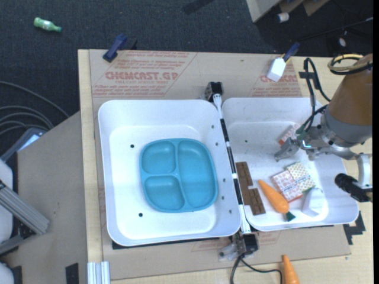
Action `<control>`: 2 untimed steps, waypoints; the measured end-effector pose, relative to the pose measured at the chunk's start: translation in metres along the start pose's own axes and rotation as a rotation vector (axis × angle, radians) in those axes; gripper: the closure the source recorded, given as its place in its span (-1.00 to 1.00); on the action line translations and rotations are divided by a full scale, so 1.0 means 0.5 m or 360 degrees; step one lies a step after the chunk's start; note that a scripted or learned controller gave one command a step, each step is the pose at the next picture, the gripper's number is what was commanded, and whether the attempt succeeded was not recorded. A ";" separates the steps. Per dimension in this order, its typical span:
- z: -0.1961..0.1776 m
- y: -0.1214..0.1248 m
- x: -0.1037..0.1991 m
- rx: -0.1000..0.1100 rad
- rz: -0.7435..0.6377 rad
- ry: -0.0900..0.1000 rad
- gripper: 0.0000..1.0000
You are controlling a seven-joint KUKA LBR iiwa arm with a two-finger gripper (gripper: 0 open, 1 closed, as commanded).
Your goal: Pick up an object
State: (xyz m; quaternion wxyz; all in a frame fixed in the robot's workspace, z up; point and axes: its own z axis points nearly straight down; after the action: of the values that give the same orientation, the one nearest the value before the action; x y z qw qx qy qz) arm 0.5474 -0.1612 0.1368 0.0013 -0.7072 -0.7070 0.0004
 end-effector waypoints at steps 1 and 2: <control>0.089 -0.135 0.047 -0.0010 0.0001 -0.0004 -1.00; 0.097 -0.038 0.008 -0.0019 -0.0001 -0.0008 -1.00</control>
State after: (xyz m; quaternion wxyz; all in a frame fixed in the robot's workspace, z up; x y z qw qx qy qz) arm 0.5286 -0.1572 0.0885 -0.0047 -0.7071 -0.7071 -0.0022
